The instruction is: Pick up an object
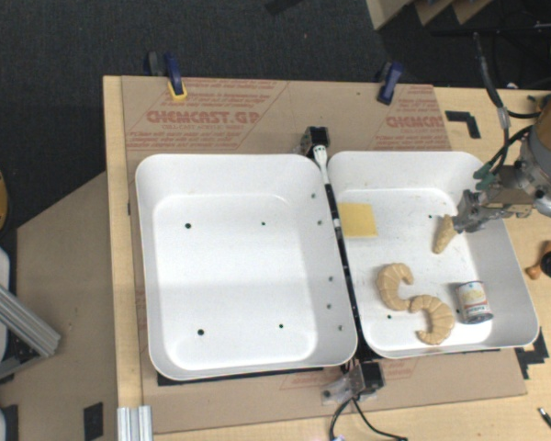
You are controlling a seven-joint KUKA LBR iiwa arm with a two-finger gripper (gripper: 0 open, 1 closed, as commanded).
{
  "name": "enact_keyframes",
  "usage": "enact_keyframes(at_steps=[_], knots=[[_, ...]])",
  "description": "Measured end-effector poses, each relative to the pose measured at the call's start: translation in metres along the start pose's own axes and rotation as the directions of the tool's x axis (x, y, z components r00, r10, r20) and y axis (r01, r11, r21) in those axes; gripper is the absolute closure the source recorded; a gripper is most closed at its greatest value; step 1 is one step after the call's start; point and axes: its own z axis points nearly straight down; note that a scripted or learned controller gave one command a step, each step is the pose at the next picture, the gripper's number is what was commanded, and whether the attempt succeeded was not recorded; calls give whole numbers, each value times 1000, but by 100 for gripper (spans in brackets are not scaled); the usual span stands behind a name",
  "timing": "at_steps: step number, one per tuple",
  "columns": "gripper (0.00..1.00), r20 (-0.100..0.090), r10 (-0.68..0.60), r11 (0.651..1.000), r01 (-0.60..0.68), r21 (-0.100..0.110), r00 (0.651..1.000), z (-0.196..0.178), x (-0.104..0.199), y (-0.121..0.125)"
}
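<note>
Right bin [496, 338]: croissants [395, 286] left of can [474, 302].

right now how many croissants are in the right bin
2. One croissant lies near the middle of the right bin; the other croissant touches it, toward the near rim, beside a small can.

A brown board surface [257, 108] printed with red lettering, held by two blue clamps [174, 73] along its far edge. Two shallow white bins sit on it side by side, touching: the left bin [151, 246] and the right bin [510, 265].
</note>
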Motion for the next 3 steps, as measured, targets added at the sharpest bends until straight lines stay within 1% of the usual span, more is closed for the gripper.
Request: enact_keyframes(at_steps=[1, 2, 3], knots=[[100, 1, -7, 1000, 7, -13, 1000, -123, 47, 14], [100, -3, -2, 1000, 2, 8, 1000, -106, 72, -27], [100, -2, -5, 1000, 5, 10, 1000, -46, 138, -19]])
